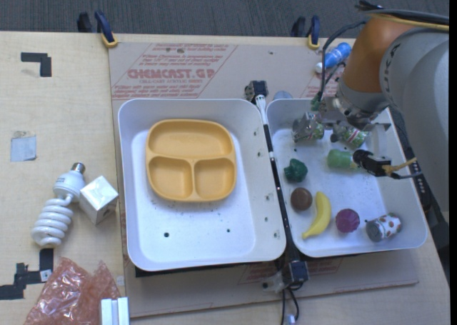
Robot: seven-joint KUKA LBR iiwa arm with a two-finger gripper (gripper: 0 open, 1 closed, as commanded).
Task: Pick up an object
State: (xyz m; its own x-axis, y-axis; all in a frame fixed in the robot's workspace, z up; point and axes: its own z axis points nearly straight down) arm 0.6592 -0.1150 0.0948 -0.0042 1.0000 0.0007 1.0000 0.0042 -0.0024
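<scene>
Inside the right-hand white bin (408, 234), a scatter of small objects lies across the floor: a dark green lump (295, 171) near the left wall, a brown ball (300, 198) just below it, a yellow banana (318, 216) curving beside the ball, a purple ball (348, 220) to the banana's right, and a small grey-and-white item with dark spots (383, 227) near the front right corner. A light green piece (340, 159) rests farther back, close to a black-and-yellow fitting on the arm. Over the bin's rear half, the gripper (308, 129) of the grey arm (421, 66), with its orange band, hangs low; whether its fingers are parted or closed cannot be told from this angle, and no object is seen between them. A blue object (338, 54) sits on the board behind the bin, partly hidden by the arm. Just beside, the left white bin (136, 195) carries a yellow three-compartment tray (191, 158). On the bench to the far left lie a spiral light bulb (58, 206), touching a small white cube (98, 198), with a crinkled reddish bag (71, 292) near the front edge.
</scene>
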